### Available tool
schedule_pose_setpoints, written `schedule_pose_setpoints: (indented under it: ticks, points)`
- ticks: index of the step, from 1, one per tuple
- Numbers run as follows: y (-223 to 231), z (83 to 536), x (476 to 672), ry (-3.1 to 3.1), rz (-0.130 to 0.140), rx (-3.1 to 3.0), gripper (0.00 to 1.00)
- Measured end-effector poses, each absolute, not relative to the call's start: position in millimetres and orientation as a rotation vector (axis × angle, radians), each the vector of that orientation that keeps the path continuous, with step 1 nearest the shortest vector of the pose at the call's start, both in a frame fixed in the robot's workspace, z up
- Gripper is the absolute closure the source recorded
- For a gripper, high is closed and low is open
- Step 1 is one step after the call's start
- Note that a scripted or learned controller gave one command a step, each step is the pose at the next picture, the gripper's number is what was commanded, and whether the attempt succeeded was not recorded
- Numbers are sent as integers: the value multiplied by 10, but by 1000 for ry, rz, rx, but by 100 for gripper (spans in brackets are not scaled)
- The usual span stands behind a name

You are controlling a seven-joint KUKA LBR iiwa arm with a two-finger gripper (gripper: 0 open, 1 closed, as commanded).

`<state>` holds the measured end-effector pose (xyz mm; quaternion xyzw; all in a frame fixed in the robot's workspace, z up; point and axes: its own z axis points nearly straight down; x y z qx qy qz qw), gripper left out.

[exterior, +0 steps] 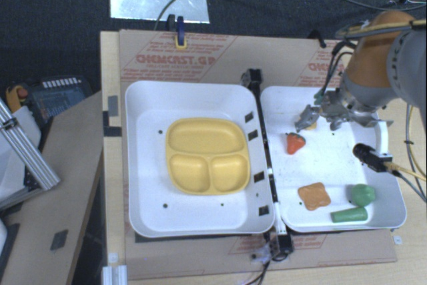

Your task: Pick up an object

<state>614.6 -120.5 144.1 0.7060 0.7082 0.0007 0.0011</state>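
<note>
Approach step, nothing gripped yet: gripper (308,122) hovering in right bin (393,210), claw state can't tell, just above-right of red-orange obj (294,143); next needs short drop onto it w/ jaws astride, then clench.

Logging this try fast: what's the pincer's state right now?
Pincer: above the right bin's far side, just beyond the red piece; open or closed cannot be told.

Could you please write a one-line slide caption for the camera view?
KUKA arm's gripper hovers above a red object in the right bin; yellow tray fills the left bin.
</note>
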Motion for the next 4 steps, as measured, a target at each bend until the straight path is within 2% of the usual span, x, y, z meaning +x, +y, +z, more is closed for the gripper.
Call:
schedule_pose_setpoints:
  ticks: [1,2,4]
  points:
    - [-1132,1020,6175,2226,2,2215,0]
    - [-1134,1120,6178,2225,3,2214,100]
    - [-1013,2241,6269,2225,6,2211,100]
